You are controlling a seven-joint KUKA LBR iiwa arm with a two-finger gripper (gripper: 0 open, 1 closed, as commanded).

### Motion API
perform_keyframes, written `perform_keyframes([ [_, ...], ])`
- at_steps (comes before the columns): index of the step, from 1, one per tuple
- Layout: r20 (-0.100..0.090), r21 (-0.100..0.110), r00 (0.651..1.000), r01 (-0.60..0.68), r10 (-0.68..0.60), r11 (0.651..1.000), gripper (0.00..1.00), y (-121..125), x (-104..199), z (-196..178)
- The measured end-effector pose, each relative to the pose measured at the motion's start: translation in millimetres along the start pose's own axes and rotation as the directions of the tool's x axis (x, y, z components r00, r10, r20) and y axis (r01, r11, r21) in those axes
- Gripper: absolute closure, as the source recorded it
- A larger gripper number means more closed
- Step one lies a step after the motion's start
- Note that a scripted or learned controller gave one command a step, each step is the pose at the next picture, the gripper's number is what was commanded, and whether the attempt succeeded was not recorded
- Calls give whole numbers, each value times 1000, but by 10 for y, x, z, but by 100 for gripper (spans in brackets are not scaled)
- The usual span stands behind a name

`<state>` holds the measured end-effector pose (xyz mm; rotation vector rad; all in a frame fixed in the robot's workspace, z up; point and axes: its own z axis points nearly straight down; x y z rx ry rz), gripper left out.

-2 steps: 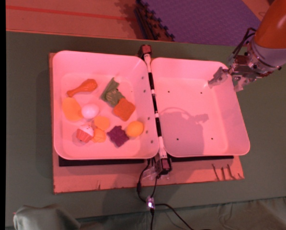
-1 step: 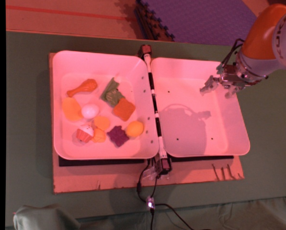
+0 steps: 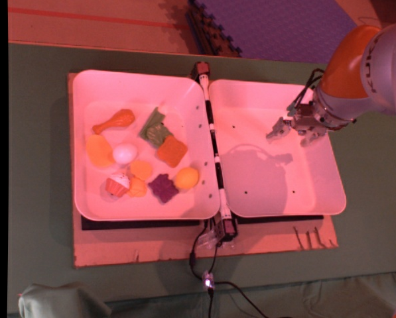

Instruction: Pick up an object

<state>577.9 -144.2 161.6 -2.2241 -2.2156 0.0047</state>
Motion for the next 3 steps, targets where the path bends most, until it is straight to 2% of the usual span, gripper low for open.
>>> perform_keyframes([
  [1, 0, 0, 1000, 0, 0, 1000, 0, 6, 54, 432],
  [2, 3, -19, 1000, 1, -1, 1000, 0, 69, 28, 621],
  [3, 9, -38, 1000, -2, 2, 999, 100, 111, 11, 468],
])
